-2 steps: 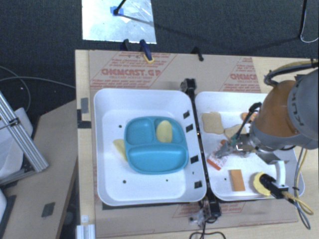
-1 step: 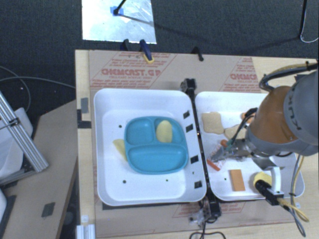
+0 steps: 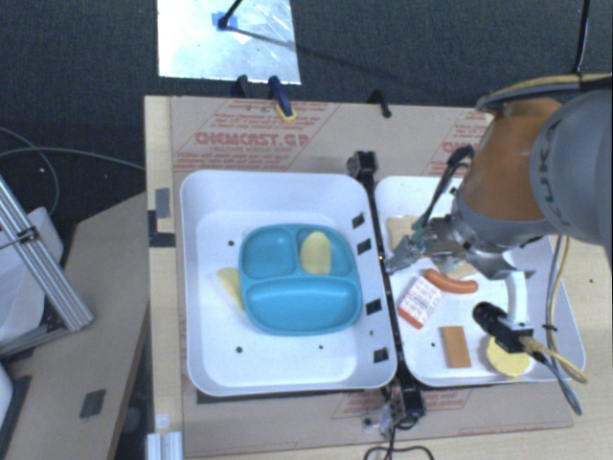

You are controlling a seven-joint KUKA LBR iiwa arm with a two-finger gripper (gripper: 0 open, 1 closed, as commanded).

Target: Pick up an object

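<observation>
My gripper (image 3: 410, 249) hangs low over the left side of the right bin (image 3: 565, 348), close to the divider. Just right of it and nearer the front lies an orange-red sausage (image 3: 450, 282). A white and red packet (image 3: 419, 301) sits a little in front of the gripper. A brown rectangular block (image 3: 456, 346) lies near the bin's front, with a yellow round piece (image 3: 508, 360) to its right. A pale flat piece (image 3: 400, 226) shows just behind the gripper. Nothing is visibly held.
The left bin (image 3: 206, 286) holds a blue divided plate (image 3: 287, 305) with a yellow oval item (image 3: 316, 252) in its back right compartment. A pale yellow piece (image 3: 228, 284) peeks out at the plate's left edge. The arm (image 3: 536, 171) covers the right bin's back right part.
</observation>
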